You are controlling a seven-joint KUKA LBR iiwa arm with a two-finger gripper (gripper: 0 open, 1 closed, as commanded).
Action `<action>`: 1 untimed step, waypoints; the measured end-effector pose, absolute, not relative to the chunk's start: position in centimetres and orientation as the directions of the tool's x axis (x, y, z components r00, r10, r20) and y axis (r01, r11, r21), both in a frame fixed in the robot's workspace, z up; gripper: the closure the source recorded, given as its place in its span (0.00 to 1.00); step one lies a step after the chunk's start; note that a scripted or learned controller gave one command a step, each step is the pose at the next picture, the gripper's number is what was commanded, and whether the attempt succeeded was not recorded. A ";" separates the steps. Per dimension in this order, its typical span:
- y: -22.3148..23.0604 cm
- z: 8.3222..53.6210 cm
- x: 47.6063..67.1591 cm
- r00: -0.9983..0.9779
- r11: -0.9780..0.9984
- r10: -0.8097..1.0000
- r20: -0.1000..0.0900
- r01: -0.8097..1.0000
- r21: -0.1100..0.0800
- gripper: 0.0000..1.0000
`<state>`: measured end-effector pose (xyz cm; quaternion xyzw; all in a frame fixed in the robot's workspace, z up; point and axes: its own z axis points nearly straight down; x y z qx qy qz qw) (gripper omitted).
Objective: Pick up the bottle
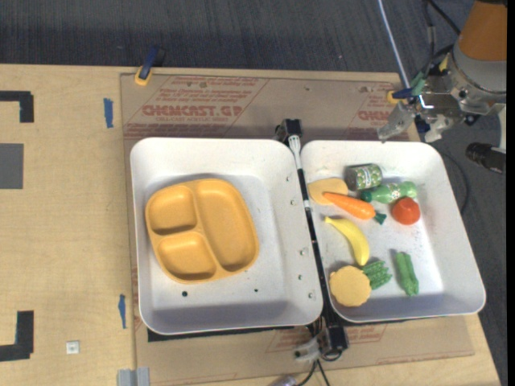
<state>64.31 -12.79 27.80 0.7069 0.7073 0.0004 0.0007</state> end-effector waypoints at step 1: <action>-11.5 12.4 66.4 -0.111 0.111 0.994 0.000 0.994 0.000 0.00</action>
